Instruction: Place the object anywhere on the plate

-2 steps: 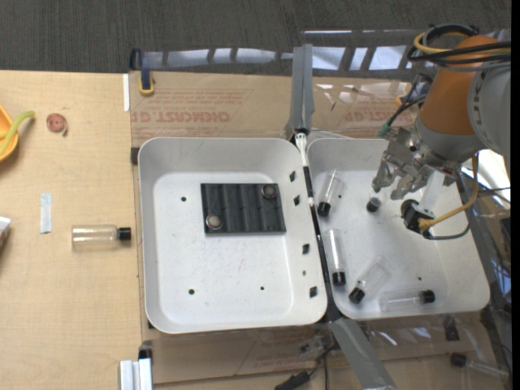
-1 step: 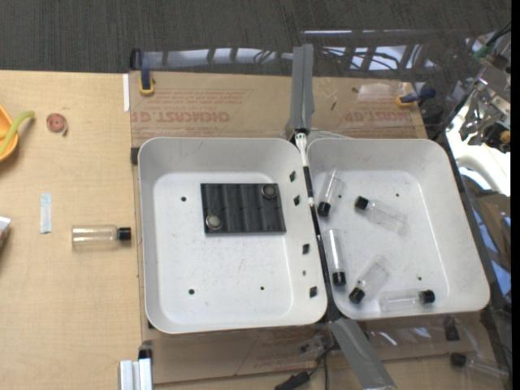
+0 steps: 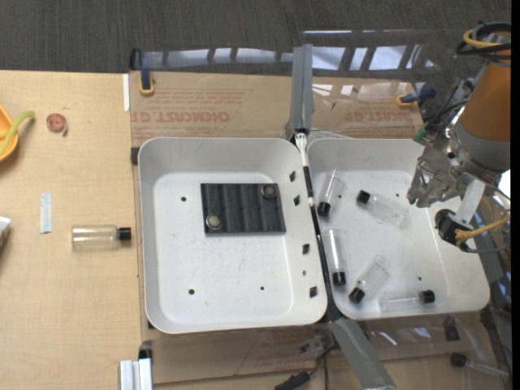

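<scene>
Your grey arm with the orange band (image 3: 487, 108) comes in from the right, its two-finger gripper (image 3: 426, 187) over the far right part of the right white bin (image 3: 455, 299). You can't tell if the tool is apart, together, or clamped on anything.

Task things: clear plastic vials with black caps lie loose on the right bin floor — one near the far left wall (image 3: 329, 193), one mid-far (image 3: 380, 205), one along the left wall (image 3: 334, 254), one near centre (image 3: 370, 279), one near right (image 3: 405, 299).

The dark ribbed rectangular plate (image 3: 243, 208) lies flat in the left white bin (image 3: 162, 299), slightly far of centre.

Another clear vial (image 3: 99, 235) lies on the wooden bench (image 3: 65, 315), left of both bins.
</scene>
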`<state>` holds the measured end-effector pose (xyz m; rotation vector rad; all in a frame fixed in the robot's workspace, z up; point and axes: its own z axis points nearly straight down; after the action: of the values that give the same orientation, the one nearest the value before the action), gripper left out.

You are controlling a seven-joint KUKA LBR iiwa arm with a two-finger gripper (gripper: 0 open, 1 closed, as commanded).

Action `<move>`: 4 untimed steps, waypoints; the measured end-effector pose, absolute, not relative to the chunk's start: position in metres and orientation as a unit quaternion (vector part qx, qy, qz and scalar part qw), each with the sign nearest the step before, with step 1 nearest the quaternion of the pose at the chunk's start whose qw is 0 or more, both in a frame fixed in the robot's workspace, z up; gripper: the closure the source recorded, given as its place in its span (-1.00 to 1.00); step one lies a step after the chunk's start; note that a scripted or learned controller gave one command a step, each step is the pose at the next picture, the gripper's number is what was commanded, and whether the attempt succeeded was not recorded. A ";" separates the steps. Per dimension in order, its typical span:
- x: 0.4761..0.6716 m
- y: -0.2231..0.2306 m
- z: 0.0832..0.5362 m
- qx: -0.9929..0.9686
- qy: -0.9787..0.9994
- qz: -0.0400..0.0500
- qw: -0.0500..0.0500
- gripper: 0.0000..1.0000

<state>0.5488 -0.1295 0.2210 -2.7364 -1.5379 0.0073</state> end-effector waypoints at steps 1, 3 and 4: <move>0.620 -0.163 0.283 -0.885 -0.465 0.001 0.000 1.00; 0.494 -0.204 0.264 -0.898 -0.441 0.002 0.000 1.00; 0.596 -0.163 0.360 -0.885 -0.465 0.002 0.000 1.00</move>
<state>0.5960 -0.1626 0.3603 -2.7815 -1.4601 0.0067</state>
